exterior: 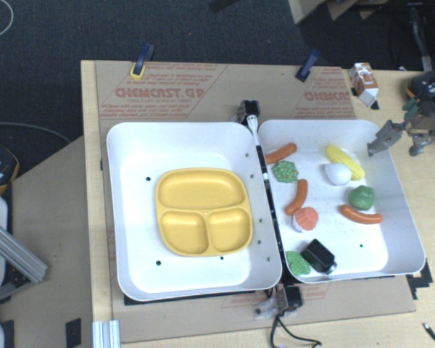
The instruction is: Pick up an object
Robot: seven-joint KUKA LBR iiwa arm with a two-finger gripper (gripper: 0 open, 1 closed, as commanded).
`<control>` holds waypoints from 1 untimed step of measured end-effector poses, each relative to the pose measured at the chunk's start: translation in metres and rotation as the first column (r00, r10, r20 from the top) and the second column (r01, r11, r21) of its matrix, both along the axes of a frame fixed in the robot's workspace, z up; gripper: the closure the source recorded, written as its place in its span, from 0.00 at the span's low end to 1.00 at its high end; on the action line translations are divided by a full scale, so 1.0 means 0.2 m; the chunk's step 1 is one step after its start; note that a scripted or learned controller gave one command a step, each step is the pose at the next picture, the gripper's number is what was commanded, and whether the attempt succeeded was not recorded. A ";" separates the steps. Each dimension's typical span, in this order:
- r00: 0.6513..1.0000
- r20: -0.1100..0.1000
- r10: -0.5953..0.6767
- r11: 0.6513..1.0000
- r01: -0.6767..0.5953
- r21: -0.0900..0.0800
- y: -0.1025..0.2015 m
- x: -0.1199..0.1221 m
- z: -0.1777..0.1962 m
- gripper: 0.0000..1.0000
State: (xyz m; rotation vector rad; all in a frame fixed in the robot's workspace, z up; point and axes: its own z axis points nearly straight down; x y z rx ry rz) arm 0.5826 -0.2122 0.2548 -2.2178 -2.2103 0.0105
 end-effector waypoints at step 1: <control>1.000 0.013 0.003 1.000 -0.003 -0.004 0.00 0.01 0.04 0.00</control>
